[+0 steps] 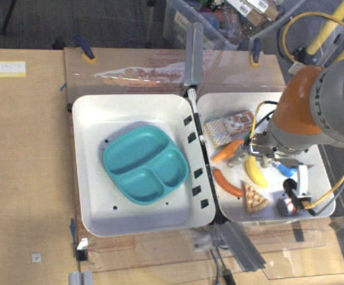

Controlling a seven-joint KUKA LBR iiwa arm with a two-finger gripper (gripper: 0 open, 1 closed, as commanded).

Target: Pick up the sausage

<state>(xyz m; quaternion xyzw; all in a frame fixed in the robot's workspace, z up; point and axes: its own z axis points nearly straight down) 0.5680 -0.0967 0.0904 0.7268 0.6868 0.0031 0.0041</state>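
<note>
Camera view puts our gripper (247, 151) low in the right bin (305, 215), beside the carrot (226, 152) and the banana (255, 172); how wide it stands we cannot tell. The sausage (227, 183) lies apart from it, at about seven o'clock of the gripper, near the bin's left wall, with the pizza slice (254, 198) at its four o'clock. We judge the approach unfinished: next we should shift toward seven o'clock, centre over the sausage, and descend.

You're looking at a light wooden bench (24, 159) carrying two shallow white bins side by side, touching along their inner walls: the left bin (89, 177) and the right bin (219, 103), plus a clear plastic sheet (148, 73) behind them.
</note>
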